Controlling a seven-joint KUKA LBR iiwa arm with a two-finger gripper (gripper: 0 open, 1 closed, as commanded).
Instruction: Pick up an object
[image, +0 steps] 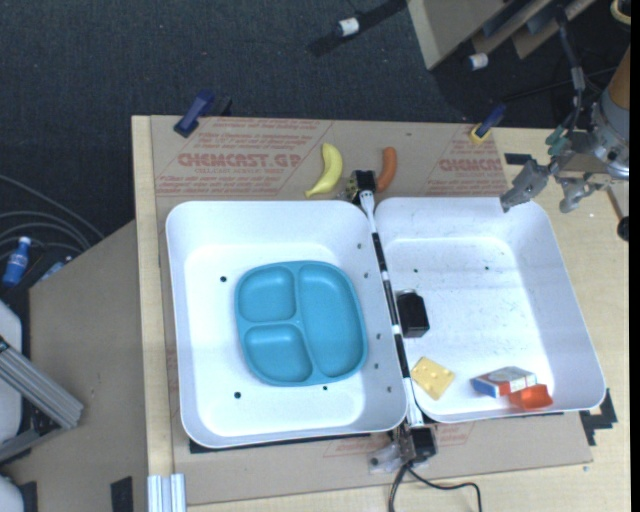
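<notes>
gripper (545, 185) hanging spread, holding nothing, over right bin (560, 262) far corner; risk: cheese wedge (432, 377) sitting by the wall, fingers prob clipping the rim.

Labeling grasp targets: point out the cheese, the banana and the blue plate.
cheese (432, 377), camera view, middle of its yellow top face
banana (326, 171), camera view, middle of its curved body
blue plate (330, 297), camera view, floor of its upper right compartment
</notes>
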